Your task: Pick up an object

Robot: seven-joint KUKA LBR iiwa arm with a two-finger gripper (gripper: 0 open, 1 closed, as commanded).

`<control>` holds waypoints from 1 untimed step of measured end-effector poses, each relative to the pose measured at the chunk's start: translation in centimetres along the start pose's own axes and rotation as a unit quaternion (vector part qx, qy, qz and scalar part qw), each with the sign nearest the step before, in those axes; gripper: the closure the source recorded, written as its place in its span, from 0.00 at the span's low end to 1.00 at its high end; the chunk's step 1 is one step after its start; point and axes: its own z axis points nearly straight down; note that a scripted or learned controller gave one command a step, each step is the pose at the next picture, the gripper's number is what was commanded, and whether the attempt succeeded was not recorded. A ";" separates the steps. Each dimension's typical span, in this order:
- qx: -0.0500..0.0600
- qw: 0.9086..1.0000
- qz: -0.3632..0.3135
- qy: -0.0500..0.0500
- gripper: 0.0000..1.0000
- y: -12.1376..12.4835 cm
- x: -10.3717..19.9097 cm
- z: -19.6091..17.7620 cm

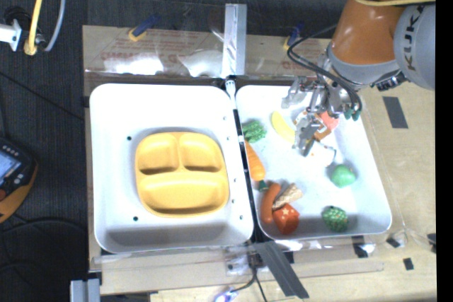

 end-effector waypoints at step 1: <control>0.001 0.999 -0.051 -0.006 0.00 -3.7 -0.2 11.4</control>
